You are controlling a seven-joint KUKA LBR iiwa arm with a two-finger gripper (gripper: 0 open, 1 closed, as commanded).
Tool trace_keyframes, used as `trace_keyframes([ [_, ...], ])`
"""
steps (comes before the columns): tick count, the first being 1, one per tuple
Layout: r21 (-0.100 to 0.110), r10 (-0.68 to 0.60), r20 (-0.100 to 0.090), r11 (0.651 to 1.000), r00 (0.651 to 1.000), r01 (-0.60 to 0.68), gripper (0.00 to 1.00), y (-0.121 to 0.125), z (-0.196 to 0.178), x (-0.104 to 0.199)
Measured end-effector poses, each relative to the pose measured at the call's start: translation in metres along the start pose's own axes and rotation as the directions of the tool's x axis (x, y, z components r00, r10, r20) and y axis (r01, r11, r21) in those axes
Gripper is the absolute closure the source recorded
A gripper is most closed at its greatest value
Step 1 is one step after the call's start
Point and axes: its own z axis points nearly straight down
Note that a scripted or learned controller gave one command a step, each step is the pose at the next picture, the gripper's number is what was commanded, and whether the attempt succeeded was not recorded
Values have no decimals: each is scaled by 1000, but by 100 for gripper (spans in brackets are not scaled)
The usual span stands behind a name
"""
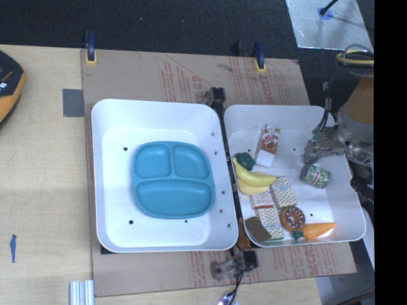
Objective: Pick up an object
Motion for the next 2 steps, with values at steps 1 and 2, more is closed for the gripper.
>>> trace_keyframes([
  [1, 0, -1, 0, 1000, 1000, 1, 0, 0, 0, 0],
  [2, -10, -5, -1, 1000, 1000, 5, 0, 67, 20, 66],
])
